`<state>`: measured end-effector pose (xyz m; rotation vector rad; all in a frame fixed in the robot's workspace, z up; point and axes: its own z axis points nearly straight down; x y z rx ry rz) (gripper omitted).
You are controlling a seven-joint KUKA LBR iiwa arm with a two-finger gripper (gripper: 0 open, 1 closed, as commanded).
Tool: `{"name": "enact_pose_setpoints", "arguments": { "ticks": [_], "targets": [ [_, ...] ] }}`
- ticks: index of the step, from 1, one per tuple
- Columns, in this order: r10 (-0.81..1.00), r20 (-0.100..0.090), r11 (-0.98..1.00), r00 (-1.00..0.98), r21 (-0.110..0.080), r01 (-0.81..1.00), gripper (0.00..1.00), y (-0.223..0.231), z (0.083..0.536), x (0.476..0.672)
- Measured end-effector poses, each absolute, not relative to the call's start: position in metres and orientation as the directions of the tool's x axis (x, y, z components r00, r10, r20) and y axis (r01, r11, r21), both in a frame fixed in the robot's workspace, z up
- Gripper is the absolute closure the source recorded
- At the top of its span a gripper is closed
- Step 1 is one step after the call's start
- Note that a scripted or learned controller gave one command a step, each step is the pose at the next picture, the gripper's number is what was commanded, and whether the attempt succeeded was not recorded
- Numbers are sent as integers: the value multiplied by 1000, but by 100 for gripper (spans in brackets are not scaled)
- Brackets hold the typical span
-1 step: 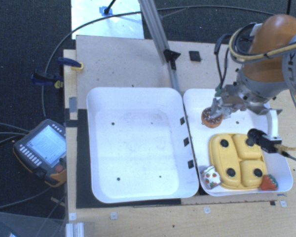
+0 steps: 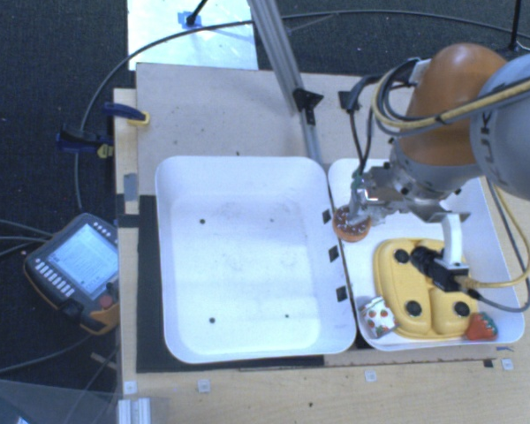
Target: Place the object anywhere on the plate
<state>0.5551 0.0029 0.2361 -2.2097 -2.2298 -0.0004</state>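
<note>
Brown round object (image 2: 352, 225), doughnut-like, sat directly under the gripper (image 2: 364, 203) near the left wall of the right bin (image 2: 512, 329).

The object lay toward that bin's far-left corner, and whether it rested on the floor or hung from the gripper could not be judged; nor could I tell how wide the gripper stood. The yellow plate (image 2: 397, 272), dotted with black studs, occupied the near half of the same bin, just beside the object but apart from it. A small spotted white toy (image 2: 377, 317) and a strawberry (image 2: 481, 327) lay at the plate's near corners. The left bin (image 2: 247, 263) carried no objects. Judged: placement not yet done; lift, short carry and release remained.
</note>
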Motion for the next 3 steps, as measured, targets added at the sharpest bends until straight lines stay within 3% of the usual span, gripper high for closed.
{"name": "enact_pose_setpoints", "arguments": {
  "ticks": [2,3],
  "targets": [
    [1000,2,10,-10,1,1000,100,104,233,534],
    [1000,1,5,-5,1,1000,0,101,233,535]
  ]
}}
